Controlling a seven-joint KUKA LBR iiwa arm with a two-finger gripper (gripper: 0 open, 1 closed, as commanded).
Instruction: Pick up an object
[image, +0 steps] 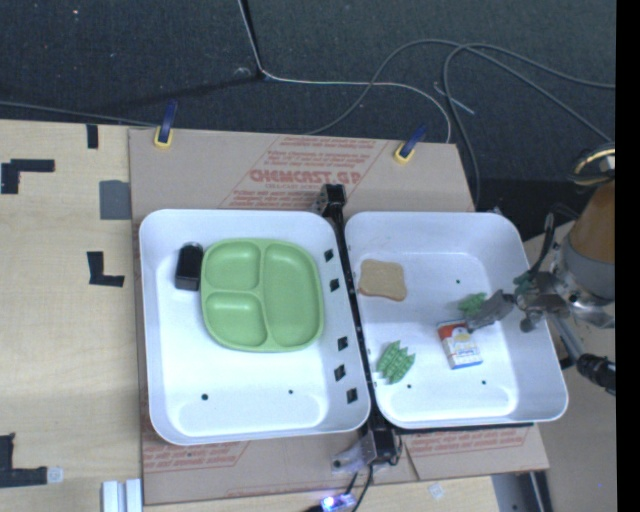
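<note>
The right bin (500, 400) holds a tan, bread-like slice (383, 280), a green leafy piece (396, 361) and a small red and white box (461, 347). A second small green piece (472, 301) lies toward the bin's right side. My gripper (484, 314) reaches in over the right rim and hangs low, just beside this green piece and above the box. From this angle I cannot see whether anything is in its grasp.
In the left bin (170, 400) rests a green divided plate (263, 295), with a small black object (188, 266) at its left. A black divider with clips (345, 330) runs between the bins. The arm's wrist (590, 270) stands past the right bin's rim.
</note>
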